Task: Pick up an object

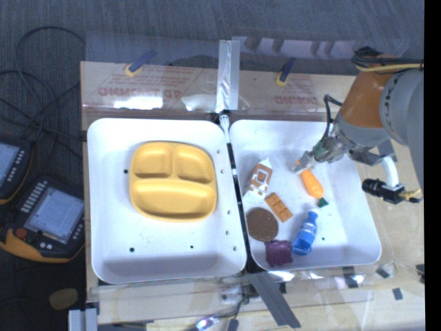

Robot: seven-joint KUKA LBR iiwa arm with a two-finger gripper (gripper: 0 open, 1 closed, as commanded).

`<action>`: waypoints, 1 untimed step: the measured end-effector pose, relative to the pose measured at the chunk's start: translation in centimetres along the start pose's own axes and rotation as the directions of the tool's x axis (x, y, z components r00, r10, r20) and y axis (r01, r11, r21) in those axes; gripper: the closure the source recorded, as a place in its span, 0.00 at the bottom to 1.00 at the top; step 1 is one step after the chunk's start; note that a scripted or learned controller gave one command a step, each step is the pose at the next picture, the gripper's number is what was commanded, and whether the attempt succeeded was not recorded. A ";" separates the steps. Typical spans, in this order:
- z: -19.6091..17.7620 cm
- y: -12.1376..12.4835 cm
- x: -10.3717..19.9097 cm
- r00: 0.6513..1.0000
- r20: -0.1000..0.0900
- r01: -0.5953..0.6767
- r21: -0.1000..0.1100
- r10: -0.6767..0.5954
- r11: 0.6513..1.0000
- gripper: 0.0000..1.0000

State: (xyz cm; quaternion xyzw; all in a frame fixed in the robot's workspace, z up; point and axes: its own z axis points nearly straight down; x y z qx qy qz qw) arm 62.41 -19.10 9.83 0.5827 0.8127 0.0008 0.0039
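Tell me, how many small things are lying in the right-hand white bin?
6: a carrot near the pincer, a small carton, a waffle, a brown disc, a blue bottle, a purple piece.

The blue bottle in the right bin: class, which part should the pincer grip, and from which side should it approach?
Probably the blue bottle is best gripped across its wide body, coming from above. It lies flat, tilted, its cap toward the carrot. The purple object sits close to its lower end, and the brown disc lies to its left, so closing across the mid-body looks safest.
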 end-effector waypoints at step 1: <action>-13.4 4.2 4.4 0.994 -0.004 -0.110 0.010 0.110 0.994 1.00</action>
